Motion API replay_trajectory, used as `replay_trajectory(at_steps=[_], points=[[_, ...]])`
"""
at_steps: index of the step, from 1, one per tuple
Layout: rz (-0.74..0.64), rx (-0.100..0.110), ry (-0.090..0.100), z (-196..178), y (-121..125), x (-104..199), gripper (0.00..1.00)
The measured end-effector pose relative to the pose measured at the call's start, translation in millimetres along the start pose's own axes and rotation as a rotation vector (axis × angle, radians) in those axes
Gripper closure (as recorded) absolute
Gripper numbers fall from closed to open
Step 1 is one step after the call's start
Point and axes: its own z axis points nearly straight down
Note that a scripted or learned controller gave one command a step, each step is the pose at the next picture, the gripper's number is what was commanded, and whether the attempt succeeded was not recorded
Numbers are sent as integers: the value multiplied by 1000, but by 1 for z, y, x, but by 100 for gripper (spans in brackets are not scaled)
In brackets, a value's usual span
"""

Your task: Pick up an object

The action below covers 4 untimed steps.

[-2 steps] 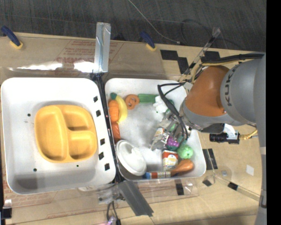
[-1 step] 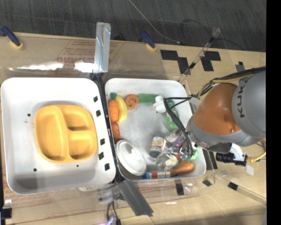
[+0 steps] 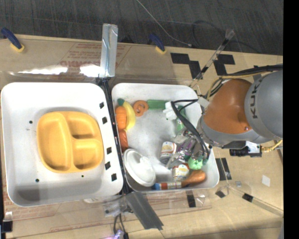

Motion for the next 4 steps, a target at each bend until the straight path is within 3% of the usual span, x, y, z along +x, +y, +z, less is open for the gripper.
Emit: replay_trajectory(at_steps=[1,2,3,4], points=[[-65,0,1,1,26,46,0],[-183,-1,3,1,-4,9,0],[-225,-2,2,1,16,-2,0],[-140,1,-3,0,43,53,0]])
